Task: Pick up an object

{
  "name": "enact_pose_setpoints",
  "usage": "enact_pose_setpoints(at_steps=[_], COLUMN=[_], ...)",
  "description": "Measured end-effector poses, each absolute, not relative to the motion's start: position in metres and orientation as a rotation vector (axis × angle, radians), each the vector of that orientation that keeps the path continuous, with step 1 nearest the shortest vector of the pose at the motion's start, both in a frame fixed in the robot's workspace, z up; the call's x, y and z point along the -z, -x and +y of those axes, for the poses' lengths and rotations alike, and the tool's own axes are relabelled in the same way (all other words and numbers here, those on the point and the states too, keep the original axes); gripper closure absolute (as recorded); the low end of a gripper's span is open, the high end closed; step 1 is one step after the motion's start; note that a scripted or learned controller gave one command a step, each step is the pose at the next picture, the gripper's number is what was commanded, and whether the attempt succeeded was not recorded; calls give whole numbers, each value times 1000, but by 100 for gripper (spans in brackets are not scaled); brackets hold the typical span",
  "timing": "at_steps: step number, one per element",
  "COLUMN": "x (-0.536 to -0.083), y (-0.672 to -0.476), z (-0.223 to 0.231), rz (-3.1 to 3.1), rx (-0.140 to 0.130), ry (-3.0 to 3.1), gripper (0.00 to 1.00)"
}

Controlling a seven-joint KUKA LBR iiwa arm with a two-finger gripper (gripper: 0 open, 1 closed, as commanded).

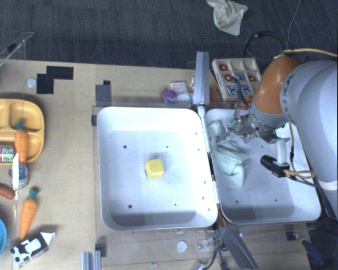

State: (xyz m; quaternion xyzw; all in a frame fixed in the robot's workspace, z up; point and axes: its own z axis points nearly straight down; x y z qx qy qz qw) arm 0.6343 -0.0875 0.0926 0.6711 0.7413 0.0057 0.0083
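The tool (238, 128) is hanging at the right bin's (274, 208) far-left corner, over a white cloth (229, 158); finger state cannot be determined.

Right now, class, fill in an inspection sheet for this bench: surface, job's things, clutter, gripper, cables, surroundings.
Surface: wooden bench bearing left bin and right bin.
Job's things: yellow block in left bin; pale crumpled items in right bin.
Clutter: toy carrots, yellow tray, tic-tac-toe box.
Gripper: gripper low over right bin, fingers unclear.
Cables: black cable behind arm.
Surroundings: cloth on dark floor.
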Motion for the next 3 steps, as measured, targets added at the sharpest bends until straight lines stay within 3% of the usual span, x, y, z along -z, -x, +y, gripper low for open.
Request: enact_pose_setpoints(at_steps=[1, 2, 3], x=[-93, -122, -94], y=[-605, -631, -610], z=[-87, -115, -108], rz=[2386, 2321, 2483], rx=[-19, -8, -18], ry=[-2015, -2106, -1893], gripper=[0, 0, 0])
